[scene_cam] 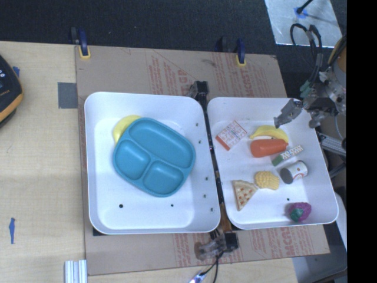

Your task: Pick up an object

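My gripper (302,115) hangs over the far right corner of the right bin (330,187), its two fingers spread open with nothing between them. Just below and left of it lie a yellow banana (269,132) and an orange-red carrot (268,148). The same bin holds a red-and-white packet (231,134), a small striped bar (288,155), a white and grey can (294,171), a yellow corn piece (267,180), a pizza slice (242,193) and a purple grape bunch (298,211).
The left bin (100,211) holds a blue divided plate (154,156) lying over a yellow object (123,126). Both bins rest on a cardboard sheet (147,69) clamped to the wooden bench. A dark device (7,90) sits at the far left edge.
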### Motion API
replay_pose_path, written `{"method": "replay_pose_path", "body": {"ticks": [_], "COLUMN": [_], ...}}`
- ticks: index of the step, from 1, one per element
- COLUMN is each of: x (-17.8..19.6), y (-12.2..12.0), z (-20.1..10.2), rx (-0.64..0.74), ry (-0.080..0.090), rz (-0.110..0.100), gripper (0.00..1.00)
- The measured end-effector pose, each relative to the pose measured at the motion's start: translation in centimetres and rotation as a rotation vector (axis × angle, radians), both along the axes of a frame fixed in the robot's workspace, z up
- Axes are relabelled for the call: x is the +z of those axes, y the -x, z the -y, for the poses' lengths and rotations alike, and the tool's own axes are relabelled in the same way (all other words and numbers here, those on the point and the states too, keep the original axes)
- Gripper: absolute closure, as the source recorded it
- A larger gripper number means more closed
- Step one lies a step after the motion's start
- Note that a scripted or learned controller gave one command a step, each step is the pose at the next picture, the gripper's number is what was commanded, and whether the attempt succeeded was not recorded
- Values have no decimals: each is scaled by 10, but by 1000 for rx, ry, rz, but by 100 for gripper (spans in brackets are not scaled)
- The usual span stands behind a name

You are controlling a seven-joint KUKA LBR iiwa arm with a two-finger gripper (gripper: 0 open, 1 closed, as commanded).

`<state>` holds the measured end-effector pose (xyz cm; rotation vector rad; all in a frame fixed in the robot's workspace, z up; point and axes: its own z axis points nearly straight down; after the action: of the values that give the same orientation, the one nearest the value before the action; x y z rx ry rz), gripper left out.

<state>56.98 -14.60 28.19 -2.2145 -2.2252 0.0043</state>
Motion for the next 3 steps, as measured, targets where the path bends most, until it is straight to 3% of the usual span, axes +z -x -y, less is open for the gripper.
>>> {"method": "replay_pose_path", "body": {"ticks": [1, 2, 3], "x": [-171, -191, -191], "y": [-34, 38, 95], "z": [-10, -41, -2], "rx": [3, -1, -1], "ry": [3, -1, 0], "rz": [9, -2, -1], "gripper": [0, 0, 0]}}
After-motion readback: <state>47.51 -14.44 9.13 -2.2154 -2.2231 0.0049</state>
